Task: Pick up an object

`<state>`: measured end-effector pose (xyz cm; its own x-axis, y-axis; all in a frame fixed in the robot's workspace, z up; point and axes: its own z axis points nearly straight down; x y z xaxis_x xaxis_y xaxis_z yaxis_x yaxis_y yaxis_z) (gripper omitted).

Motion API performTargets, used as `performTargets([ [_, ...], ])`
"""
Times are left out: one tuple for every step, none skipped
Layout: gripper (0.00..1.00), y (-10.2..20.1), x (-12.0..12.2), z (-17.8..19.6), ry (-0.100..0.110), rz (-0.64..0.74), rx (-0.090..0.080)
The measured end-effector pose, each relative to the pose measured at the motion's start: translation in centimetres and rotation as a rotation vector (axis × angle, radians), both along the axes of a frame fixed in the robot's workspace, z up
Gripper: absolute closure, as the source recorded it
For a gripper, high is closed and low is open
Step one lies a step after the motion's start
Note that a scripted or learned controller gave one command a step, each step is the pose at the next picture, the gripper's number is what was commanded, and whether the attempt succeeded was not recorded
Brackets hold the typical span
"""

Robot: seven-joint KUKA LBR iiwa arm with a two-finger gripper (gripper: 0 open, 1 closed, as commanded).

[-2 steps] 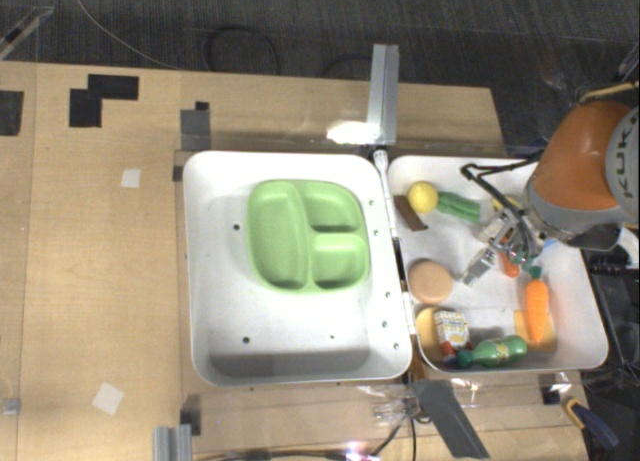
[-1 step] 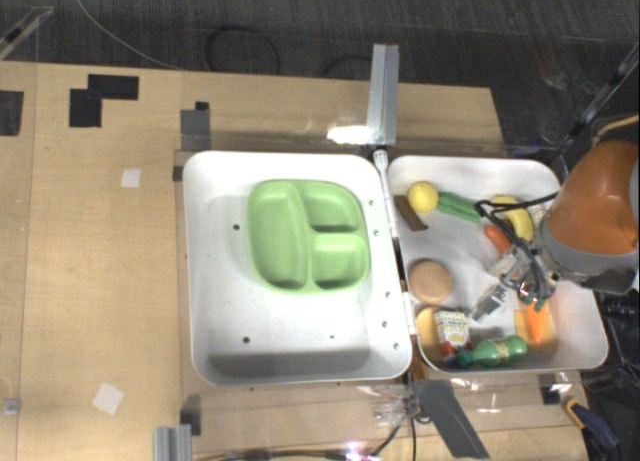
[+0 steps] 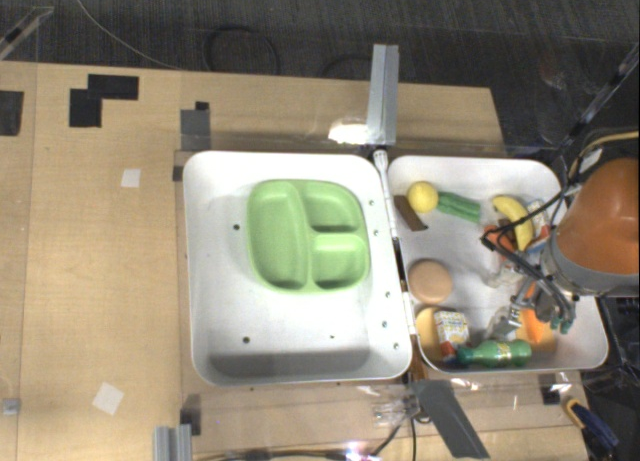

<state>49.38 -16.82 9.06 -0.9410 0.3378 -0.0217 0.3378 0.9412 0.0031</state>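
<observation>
The right bin [image 3: 470, 171] holds several objects. A yellow ball [image 3: 422, 196] and a green cucumber [image 3: 462, 208] lie at the back, with a banana [image 3: 511, 211] to their right. A tan round piece [image 3: 431, 280] sits in the middle. Along the front wall are a small printed carton [image 3: 452, 327], a green bottle [image 3: 495, 353] and an orange piece [image 3: 537, 328]. My gripper [image 3: 512, 317] hangs low over the bin's front right, just above the green bottle and beside the orange piece. Cables and the wrist hide its tips.
The left bin [image 3: 215, 349] carries a green divided plate [image 3: 305, 234]. A brown flat piece [image 3: 409, 211] lies by the wall between the bins. The arm's orange band [image 3: 605, 224] covers the right bin's right edge. Metal posts stand behind and in front of the bins.
</observation>
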Motion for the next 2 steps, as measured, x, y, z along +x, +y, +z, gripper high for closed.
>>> performTargets([
  [0.0,1.3,-0.1,0.0,0.001,0.023,-0.003],
  [0.0,-0.8,0.0,0.0,0.002,0.225,-0.003],
])
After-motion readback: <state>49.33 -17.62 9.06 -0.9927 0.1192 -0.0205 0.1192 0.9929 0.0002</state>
